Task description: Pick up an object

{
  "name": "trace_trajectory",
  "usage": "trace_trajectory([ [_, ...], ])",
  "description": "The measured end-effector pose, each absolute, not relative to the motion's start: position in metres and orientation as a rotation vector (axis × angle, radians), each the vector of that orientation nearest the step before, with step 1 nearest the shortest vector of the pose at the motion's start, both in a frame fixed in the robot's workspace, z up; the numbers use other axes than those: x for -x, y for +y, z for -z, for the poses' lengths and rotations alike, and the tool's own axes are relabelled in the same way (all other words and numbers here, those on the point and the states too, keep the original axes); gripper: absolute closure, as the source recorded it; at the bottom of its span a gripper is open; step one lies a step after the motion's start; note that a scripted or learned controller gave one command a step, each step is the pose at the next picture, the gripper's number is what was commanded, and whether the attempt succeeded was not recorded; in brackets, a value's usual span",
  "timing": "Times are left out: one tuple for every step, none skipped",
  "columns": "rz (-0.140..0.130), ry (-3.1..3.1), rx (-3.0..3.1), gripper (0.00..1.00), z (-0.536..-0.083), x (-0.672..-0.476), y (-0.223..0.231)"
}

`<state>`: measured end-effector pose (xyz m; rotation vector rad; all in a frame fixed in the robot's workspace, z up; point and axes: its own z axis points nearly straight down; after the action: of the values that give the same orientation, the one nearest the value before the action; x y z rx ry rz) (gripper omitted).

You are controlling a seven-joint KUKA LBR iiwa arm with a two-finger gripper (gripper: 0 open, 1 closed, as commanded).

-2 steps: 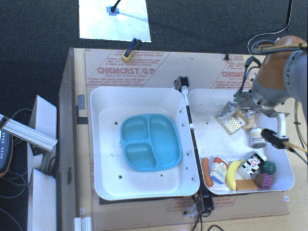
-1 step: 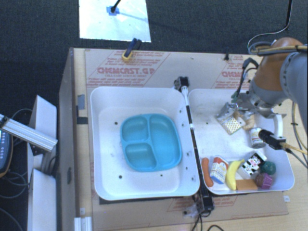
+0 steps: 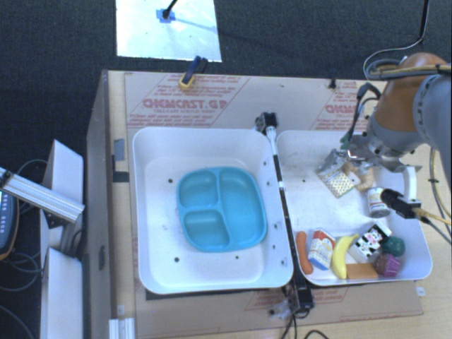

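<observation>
Nearest you, along the right bin's (image 3: 311,189) front edge, lie a banana (image 3: 342,254), a sausage (image 3: 303,251) and small toys. Your gripper (image 3: 344,162) sits at its rear edge over a grid-patterned object (image 3: 340,182); finger state indeterminable. Left bin (image 3: 159,189) holds a blue tray (image 3: 220,207). Dark carpet (image 3: 49,55) surrounds the bench (image 3: 233,97).

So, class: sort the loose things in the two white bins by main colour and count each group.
Blue: 1, divided plate
Yellow: 1, banana
Orange: 1, sausage
Green: 1, ball
Purple: 1, fruit
Mixed or unclear: about 5
Total: about 10
</observation>
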<state>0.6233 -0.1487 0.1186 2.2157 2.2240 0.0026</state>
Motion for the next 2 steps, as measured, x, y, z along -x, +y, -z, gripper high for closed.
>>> trace_trajectory([
  [0.0, 2.223, -2.219, 0.0, -0.104, -0.61, -0.149],
  [-0.002, 2.221, -2.218, 0.0, -0.114, -0.615, -0.159],
])
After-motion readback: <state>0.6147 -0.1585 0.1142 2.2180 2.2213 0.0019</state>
